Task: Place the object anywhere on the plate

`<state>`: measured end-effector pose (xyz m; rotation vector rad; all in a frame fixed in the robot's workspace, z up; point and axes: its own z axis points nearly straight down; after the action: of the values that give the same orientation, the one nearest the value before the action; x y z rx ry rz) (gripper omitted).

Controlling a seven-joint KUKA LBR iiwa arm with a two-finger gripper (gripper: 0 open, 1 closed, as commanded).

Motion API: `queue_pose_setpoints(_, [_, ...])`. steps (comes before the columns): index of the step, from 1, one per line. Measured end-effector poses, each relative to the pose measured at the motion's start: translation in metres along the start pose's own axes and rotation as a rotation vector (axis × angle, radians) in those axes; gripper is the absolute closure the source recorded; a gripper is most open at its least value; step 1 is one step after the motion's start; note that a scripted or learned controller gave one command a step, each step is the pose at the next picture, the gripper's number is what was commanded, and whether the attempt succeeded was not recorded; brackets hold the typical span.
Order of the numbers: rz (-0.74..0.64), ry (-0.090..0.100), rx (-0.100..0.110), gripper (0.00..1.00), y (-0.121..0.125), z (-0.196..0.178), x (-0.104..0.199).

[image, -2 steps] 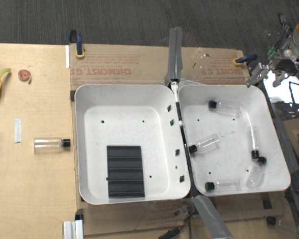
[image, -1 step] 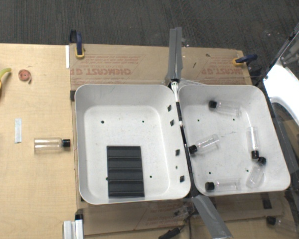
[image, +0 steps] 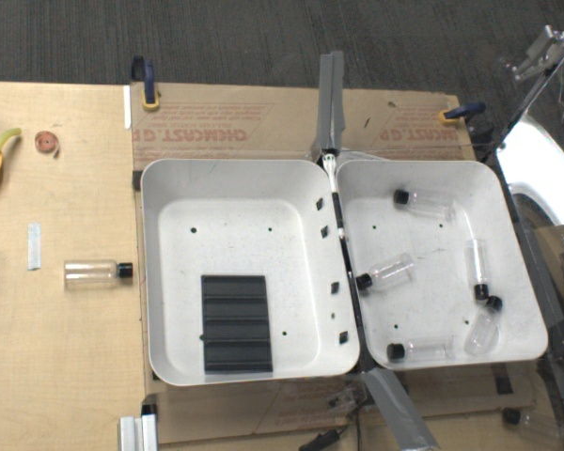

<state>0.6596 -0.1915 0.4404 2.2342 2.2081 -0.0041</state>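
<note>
Pick not yet begun; I am judging this as the very start, with nothing on the plate (image: 235, 324).

Gripper: I am unable to tell its state from this view, so I am noting no hold.

Left bin (image: 160, 252): the plate is lying flat on the floor, dark and ribbed, toward the near edge, its top bare.

Right bin (image: 508, 205): the task's things are sitting here as clear vials with black caps, five as far as I can count. One vial (image: 421, 203) is lying near the far wall, one (image: 387, 272) by the divider, one (image: 421, 350) along the near wall. Two more (image: 476, 266) and (image: 481, 332) are lying by the right wall, caps nearly meeting; glare is blurring them, so they are possibly touching.

Next move, as I am reading it: reaching into the right bin for a vial lying apart from the others, the one by the divider looking easiest, closing across its body, then carrying it over the divider to the plate. Round glass is likely to roll.

On the bench left of the bins, a spare vial (image: 94, 272) is lying on its side.
</note>
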Motion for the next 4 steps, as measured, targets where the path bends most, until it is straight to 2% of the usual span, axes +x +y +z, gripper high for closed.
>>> queue_pose_setpoints(1, [0.149,0.001,0.001,0.0,-0.056,0.0,-0.024])
queue_pose_setpoints(2, [0.338,0.0,0.001,0.0,0.0,0.0,0.005])
queue_pose_setpoints(3, [0.501,0.0,0.001,0.0,0.0,0.0,-0.02])
queue_pose_setpoints(4, [0.771,0.0,0.004,0.0,-0.001,0.0,0.077])
